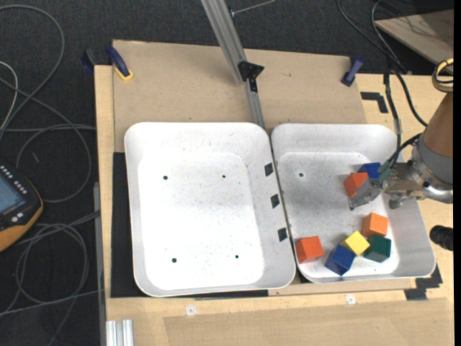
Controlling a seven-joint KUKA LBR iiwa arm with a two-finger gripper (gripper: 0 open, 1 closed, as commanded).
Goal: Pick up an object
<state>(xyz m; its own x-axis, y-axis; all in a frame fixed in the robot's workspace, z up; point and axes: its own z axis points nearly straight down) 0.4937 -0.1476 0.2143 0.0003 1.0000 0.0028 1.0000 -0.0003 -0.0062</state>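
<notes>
My gripper [364, 194] reaches in from the right over the right bin [317, 139], low at its right side. A red-orange cube [354, 183] lies right against the gripper's tip, with a blue cube [371, 170] just behind it. Whether the red-orange cube is gripped or only beside the tip cannot be told. Nearer the front of the bin lie an orange cube [374, 224], a yellow cube [356, 242], a green cube [378, 249], a second blue cube [338, 259] and another orange cube [310, 248].
The left bin [144, 139] stands beside the right one, with a dark clip strip [274, 200] between them. A slanted metal rail [230, 42] crosses the back of the bench. Cables and a handheld pendant [13, 200] lie on the floor at left.
</notes>
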